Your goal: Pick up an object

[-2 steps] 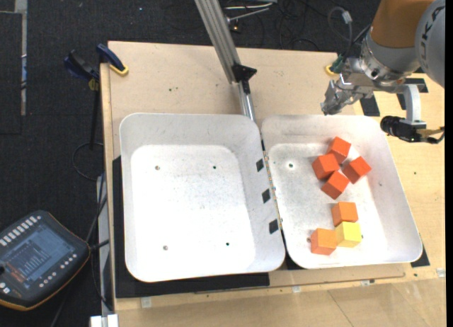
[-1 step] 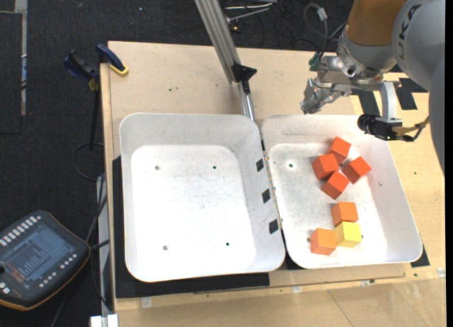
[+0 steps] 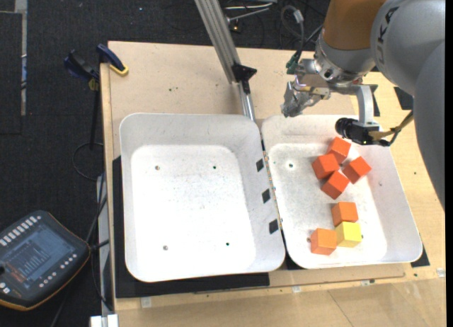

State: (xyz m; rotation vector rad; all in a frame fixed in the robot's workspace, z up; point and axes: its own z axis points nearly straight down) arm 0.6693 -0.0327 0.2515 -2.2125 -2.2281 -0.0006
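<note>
Gripper (image 3: 295,104), fingers' state indiscernible, poised above the right bin's (image 3: 396,248) far rim; the orange blocks (image 3: 338,166) lie nearby, best approached by descending squarely over one outlying block.

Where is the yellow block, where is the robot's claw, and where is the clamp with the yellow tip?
yellow block (image 3: 350,233), camera view, its top face.
gripper (image 3: 294,107), camera view, its fingertip end.
clamp (image 3: 106,59), camera view, its dark jaw beside the yellow tip.
</note>
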